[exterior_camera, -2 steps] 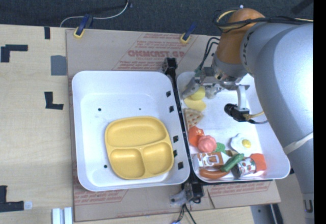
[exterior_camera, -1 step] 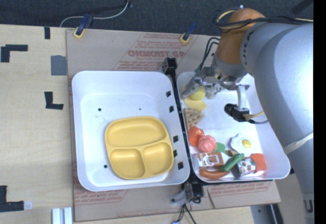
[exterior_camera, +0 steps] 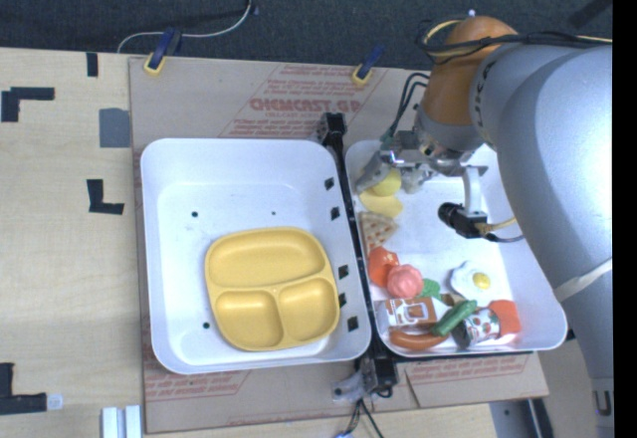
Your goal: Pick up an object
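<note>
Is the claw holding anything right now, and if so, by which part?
Cannot tell. The claw sits right over a yellow piece in the right bin, but its grip is hidden.

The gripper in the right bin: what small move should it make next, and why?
Probably a short descent onto the yellow toy. The gripper hangs just above that toy at the far end of the right bin, and nothing shows between its fingers yet. The other toys lie nearer the camera, so this one is closest.

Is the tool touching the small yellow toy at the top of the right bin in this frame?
Cannot tell. In the camera view the tool overlaps the small yellow toy from above, so neither contact nor a gap shows plainly.
</note>
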`<state>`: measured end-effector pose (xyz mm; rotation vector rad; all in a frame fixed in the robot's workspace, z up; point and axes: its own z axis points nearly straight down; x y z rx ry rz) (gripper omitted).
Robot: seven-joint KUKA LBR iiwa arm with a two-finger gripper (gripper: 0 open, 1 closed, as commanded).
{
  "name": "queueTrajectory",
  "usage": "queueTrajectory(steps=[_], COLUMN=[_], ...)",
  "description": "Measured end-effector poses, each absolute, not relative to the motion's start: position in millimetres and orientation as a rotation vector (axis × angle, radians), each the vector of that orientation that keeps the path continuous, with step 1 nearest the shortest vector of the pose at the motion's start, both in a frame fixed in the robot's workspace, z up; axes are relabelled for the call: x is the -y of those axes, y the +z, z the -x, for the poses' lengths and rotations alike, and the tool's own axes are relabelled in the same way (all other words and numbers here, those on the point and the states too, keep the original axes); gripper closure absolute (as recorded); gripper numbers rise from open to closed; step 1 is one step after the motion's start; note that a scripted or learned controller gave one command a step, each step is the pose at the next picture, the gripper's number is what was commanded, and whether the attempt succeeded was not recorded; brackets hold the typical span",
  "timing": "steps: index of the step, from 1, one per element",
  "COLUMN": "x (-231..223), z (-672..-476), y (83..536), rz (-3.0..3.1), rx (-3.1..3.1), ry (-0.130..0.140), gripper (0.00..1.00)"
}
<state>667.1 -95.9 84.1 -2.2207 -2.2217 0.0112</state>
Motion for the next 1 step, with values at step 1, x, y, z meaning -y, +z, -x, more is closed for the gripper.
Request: queueTrajectory(steps=[1], x=[94.4], z=[-668.2], y=[95.3], rz=[2.220], rx=[2.223], ry=[0.005], gripper=[1.00])
